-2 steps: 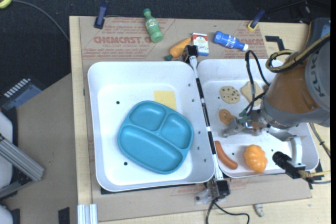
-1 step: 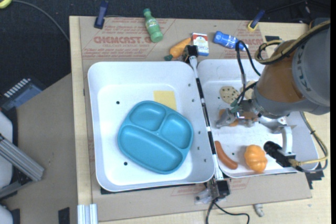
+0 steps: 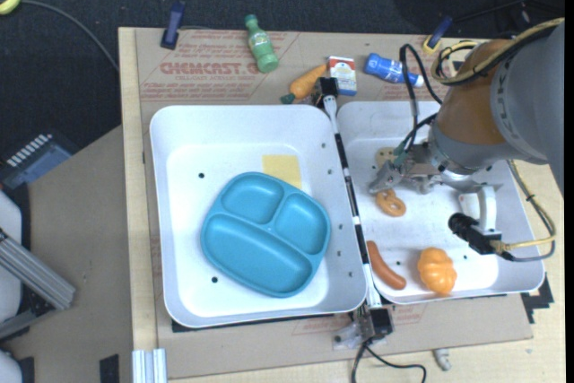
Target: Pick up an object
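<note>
My gripper [image 3: 384, 173] is low in the right bin [image 3: 502, 282], near its left wall, and it is open with nothing between its fingers. A small tan ring-shaped pastry [image 3: 391, 205] lies just below the fingertips, apart from them. Closer to the front of this bin lie a red sausage [image 3: 387, 265] and an orange lumpy fruit [image 3: 437, 270]. In the left bin [image 3: 170, 157] rest a blue divided plate [image 3: 265, 233] and a yellow cheese slice [image 3: 282, 166].
Behind the bins, on the cardboard, lie a green bottle [image 3: 261, 44], a carrot [image 3: 308, 82], a small red and white carton [image 3: 342, 74], a blue can [image 3: 387, 68] and a blue clip [image 3: 171, 25]. The arm's grey body [image 3: 511, 103] covers the right bin's back right part.
</note>
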You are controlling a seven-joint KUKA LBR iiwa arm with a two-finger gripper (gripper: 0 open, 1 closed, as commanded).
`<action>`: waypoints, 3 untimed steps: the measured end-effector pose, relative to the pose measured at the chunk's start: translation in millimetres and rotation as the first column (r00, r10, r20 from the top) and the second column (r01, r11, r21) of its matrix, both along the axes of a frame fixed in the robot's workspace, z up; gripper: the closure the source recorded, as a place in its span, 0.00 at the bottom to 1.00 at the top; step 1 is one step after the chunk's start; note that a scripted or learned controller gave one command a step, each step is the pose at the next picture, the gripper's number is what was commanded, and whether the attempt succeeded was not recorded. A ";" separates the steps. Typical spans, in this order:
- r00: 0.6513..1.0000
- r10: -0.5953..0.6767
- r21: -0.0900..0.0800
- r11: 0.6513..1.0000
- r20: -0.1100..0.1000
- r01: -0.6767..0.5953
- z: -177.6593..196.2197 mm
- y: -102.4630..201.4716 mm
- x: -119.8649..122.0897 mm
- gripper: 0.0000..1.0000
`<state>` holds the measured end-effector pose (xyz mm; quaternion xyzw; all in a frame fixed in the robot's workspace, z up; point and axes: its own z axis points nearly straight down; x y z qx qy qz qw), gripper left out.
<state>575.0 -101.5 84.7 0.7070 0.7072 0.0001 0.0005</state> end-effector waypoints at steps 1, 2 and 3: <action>1.000 -0.001 0.001 1.000 -0.002 0.001 -0.2 8.6 -12.9 0.00; 1.000 -0.001 0.001 1.000 -0.001 0.001 9.6 8.7 -12.7 1.00; 1.000 0.001 0.001 1.000 0.001 -0.001 100.4 72.5 -3.6 1.00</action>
